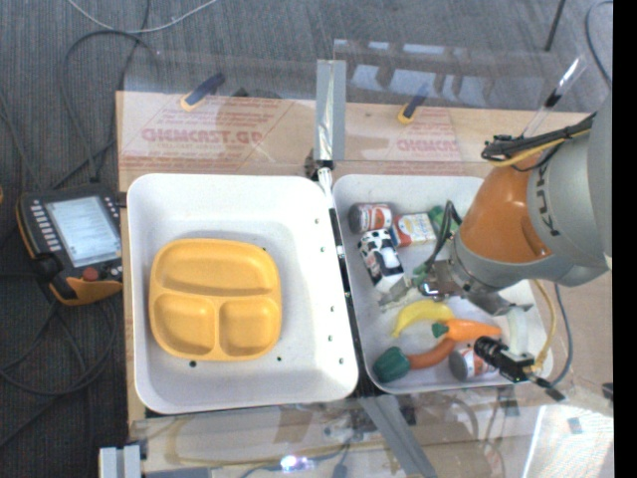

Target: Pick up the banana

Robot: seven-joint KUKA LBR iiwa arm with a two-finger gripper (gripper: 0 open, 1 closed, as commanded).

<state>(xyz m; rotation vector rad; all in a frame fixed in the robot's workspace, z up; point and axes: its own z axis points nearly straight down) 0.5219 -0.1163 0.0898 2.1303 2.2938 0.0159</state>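
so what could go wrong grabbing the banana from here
The banana lies tight against the carrot, so the gripper might catch both or nudge the banana aside. The right bin is crowded: the cans and a green item sit close, and the arm's descent could knock them.

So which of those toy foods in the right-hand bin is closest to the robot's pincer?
The yellow plastic banana. It lies just below the pincer, while the orange carrot and the green pepper lie further toward the bin's near edge.

Tray [214,297] in left bin [159,192]; banana [420,316] in right bin [350,297].
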